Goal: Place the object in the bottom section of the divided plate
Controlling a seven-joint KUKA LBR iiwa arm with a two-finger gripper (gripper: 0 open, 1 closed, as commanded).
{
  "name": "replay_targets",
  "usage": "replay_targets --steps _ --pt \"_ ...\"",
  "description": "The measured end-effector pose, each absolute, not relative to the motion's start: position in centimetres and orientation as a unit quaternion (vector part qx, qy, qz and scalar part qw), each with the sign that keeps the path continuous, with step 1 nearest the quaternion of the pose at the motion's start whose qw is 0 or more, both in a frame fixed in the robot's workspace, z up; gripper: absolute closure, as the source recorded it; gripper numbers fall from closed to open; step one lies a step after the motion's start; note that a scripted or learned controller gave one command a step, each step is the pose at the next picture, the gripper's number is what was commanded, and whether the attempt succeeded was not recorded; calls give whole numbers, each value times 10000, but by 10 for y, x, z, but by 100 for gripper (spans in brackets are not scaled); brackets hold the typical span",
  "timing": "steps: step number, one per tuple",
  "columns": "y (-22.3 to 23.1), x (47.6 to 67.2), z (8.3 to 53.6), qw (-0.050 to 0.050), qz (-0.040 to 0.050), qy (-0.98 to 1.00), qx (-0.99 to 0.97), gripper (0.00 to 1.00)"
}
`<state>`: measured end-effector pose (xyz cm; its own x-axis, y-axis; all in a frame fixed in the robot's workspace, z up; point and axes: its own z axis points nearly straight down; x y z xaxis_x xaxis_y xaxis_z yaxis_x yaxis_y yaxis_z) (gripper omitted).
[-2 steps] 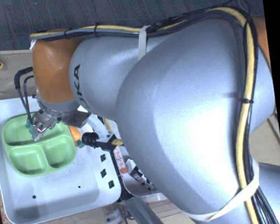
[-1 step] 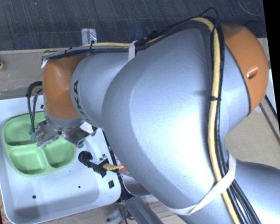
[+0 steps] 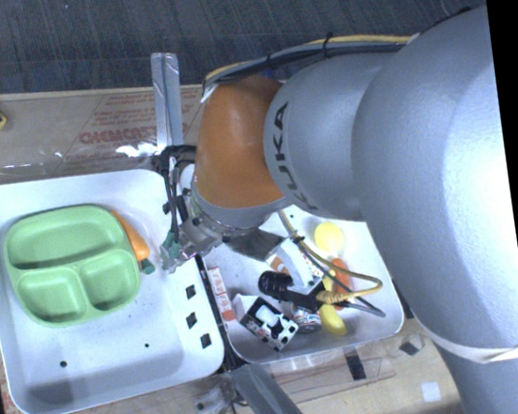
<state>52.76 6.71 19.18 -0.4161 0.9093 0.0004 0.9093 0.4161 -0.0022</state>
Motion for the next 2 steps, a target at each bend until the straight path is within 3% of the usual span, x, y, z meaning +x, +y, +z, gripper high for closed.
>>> replay_targets --steps 1,2 --pt "151 551 190 5 7 -8880 -4599 100" --pt "209 547 212 3 3 -9122 -4098 100"
